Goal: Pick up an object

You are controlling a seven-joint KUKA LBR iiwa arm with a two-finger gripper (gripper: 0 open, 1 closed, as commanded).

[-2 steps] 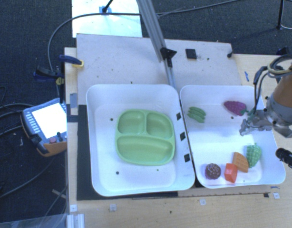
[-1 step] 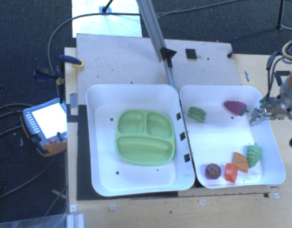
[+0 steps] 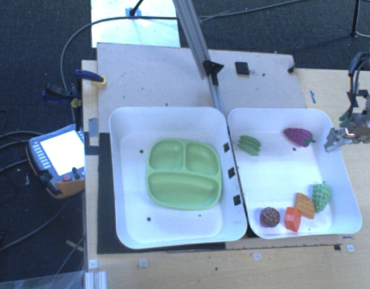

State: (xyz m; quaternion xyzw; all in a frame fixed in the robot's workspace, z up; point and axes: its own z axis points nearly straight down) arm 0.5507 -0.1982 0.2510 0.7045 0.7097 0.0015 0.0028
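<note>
Camera view: claw [image 3: 333, 141] at right edge of frame, just past right bin's [image 3: 340, 179] right rim, nothing visibly between fingers; how far open, cannot tell. Right bin: green pea pod [image 3: 249, 144] upper left, purple grapes [image 3: 299, 136] upper middle; along lower right, brown ball [image 3: 270, 217], red block [image 3: 292, 219], orange piece [image 3: 305, 205], green grapes [image 3: 321, 195]. Left bin [image 3: 128, 161]: green divided plate [image 3: 184, 174] at centre.

You look down on a pale wooden worktop [image 3: 173, 77] standing on dark carpeted floor [image 3: 34, 29]. Black cables [image 3: 70, 41] trail across the carpet at left, near a handheld control pendant [image 3: 57, 158] with a lit screen.
</note>
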